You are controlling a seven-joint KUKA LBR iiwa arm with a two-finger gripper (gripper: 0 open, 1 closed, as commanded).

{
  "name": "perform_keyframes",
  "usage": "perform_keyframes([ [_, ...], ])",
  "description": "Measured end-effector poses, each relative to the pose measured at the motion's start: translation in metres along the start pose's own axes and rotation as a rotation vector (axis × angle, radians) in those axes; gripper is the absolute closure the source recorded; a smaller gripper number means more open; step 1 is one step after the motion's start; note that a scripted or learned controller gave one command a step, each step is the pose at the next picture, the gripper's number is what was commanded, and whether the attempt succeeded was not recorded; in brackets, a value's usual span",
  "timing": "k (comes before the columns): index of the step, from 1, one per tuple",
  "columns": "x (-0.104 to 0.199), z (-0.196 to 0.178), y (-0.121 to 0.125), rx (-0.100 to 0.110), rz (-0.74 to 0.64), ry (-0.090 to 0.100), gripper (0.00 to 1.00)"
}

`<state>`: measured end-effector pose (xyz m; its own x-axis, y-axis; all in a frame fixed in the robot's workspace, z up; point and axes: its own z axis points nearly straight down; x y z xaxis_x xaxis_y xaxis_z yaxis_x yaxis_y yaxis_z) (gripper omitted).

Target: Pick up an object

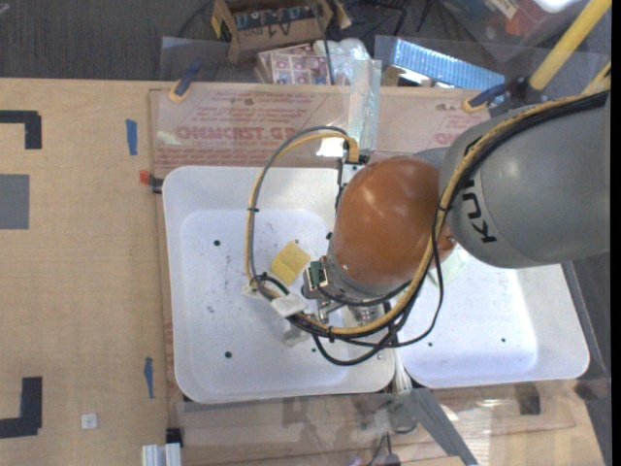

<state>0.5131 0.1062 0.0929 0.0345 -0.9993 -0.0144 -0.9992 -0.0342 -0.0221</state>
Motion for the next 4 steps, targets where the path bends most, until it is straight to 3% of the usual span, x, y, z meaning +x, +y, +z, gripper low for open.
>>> perform_keyframes([
  [1,-0.092,0.001,0.027,-0.006,0.015,0.004,0.0],
  [2,-0.036,0.003,-0.055,-0.004,0.269,0.009,0.0],
  [3,-0.04,-0.009,-0.057,0.005,0.268,0.002,1.0],
  [4,-0.113,0.003,-0.068,-0.005,0.177,0.007,1.0],
])
